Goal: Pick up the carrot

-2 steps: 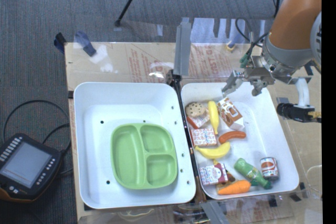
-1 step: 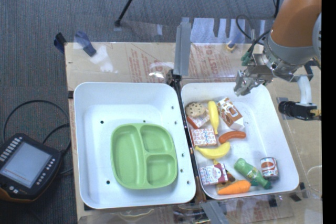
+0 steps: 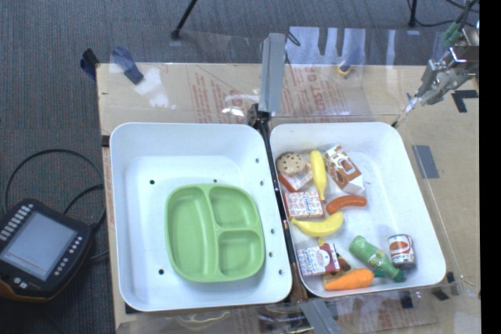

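There is one carrot (image 3: 350,280). It is orange and lies flat at the near edge of the right bin (image 3: 395,138), close to the front wall. Its thin end points left.

The right bin holds many toy foods. There are two yellow bananas: one (image 3: 317,172) stands up and down near the top, and one (image 3: 319,226) curves across the middle. There is one round cookie (image 3: 292,163), one sausage (image 3: 346,204), one green bottle (image 3: 374,257) and one small can (image 3: 401,250). There are also little boxes: one (image 3: 344,169) near the top, one (image 3: 304,204) in the middle, and one (image 3: 319,260) near the front.

The green bottle lies just above the carrot, and its end looks like it touches the carrot's thick end. The front box sits just beside the carrot's thin end. The can is near, to the right.

The left bin (image 3: 133,145) holds one green plate (image 3: 214,231) with three parts.

The end effector (image 3: 415,99) is far up at the right, over the table (image 3: 196,90) behind the right bin, well apart from the carrot. It is too small to tell if it is released or clenched. Nothing shows in it.

One tablet (image 3: 35,246) lies on the floor at the left.
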Controlling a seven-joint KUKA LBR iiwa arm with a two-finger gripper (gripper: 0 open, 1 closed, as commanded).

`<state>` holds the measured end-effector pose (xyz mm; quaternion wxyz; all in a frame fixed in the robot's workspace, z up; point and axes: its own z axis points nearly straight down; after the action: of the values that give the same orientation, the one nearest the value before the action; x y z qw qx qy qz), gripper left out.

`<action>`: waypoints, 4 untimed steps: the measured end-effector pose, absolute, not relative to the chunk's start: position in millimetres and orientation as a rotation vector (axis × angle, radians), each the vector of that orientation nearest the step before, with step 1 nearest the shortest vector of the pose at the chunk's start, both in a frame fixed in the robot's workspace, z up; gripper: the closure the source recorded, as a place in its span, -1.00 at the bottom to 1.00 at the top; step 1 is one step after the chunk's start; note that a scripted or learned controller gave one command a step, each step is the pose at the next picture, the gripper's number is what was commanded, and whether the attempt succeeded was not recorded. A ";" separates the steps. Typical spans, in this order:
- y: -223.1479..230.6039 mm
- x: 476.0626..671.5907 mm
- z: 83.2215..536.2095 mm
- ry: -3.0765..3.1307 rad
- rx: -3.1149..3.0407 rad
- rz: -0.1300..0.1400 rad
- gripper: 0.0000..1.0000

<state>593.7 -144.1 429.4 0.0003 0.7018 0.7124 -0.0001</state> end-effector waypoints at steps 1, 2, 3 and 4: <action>-205.7 607.6 436.5 2.357 2.079 -0.002 1.00; -204.6 608.9 445.9 2.361 2.075 -0.003 1.00; -203.2 610.4 454.5 2.367 2.068 -0.005 1.00; -202.7 610.6 454.4 2.369 2.067 -0.005 -1.00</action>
<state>610.6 -202.7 454.4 -0.0013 0.6575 0.7534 -0.0014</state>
